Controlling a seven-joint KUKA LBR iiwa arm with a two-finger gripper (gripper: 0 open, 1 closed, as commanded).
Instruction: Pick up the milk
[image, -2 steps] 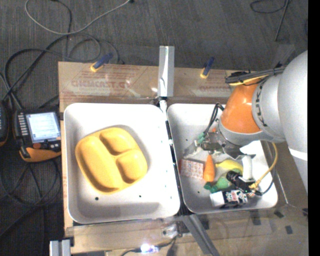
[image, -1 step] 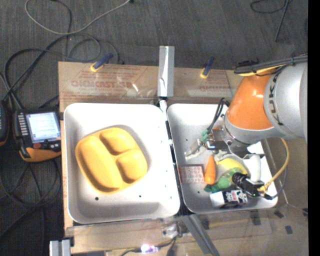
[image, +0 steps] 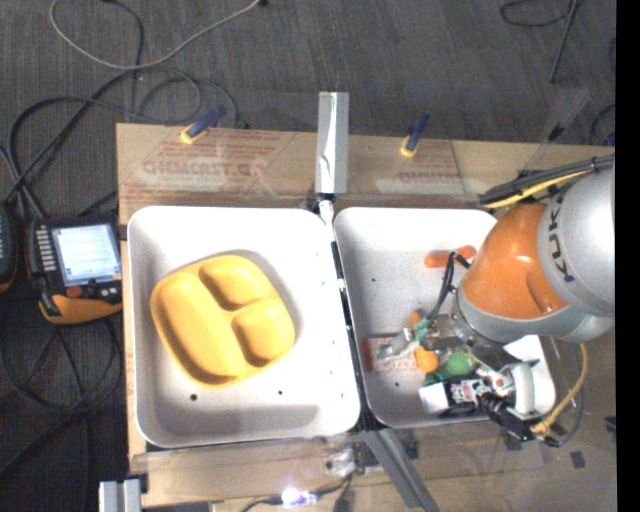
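Robotics lab setup. Plywood bench (image: 250, 160) on dark carpet (image: 120, 50), two white bins (image: 160, 400) side by side, clamps (image: 203, 124) pinning the board edge. Loose cables (image: 110, 85) trail over the floor. A handheld controller with lit screen (image: 78, 255) sits left of the bench. Big grey-and-orange industrial arm (image: 540, 270) reaches in from the right.

Two white bins (image: 160, 400), one yellow tray (image: 225, 318).

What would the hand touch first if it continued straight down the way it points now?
Probably the cluttered items heaped on the right bin floor beneath the hand. Which one comes first is unclear; depth is hard to judge.
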